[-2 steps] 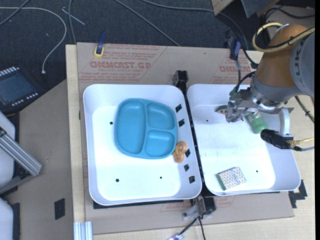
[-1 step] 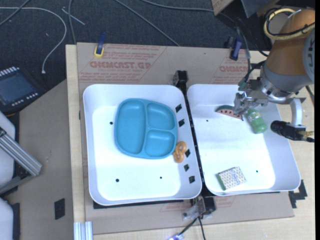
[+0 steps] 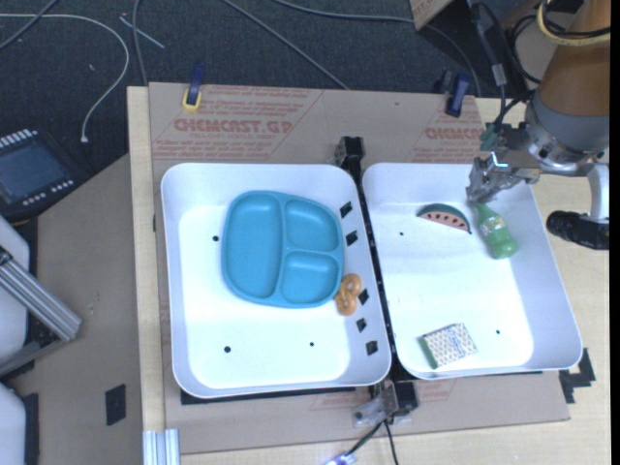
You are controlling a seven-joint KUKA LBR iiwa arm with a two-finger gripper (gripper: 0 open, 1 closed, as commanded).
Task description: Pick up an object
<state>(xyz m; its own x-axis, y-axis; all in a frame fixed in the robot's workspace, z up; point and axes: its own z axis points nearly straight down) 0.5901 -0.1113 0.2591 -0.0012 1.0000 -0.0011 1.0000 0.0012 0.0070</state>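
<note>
In the right bin [image 3: 542,298] a green bottle [image 3: 499,237] lies near the far right side, with a watermelon slice [image 3: 445,218] just to its left. A patterned packet [image 3: 449,344] rests near that bin's front edge. My gripper [image 3: 488,186] hangs over the far right part of the right bin, just above the bottle's upper end and to the right of the watermelon slice. Nothing shows as held in it.
The left bin [image 3: 194,327] holds a blue divided plate [image 3: 283,248] and a small orange-brown piece [image 3: 348,294] by the plate's right edge. Black clips line the divider between the bins. The arm comes in from the upper right.
</note>
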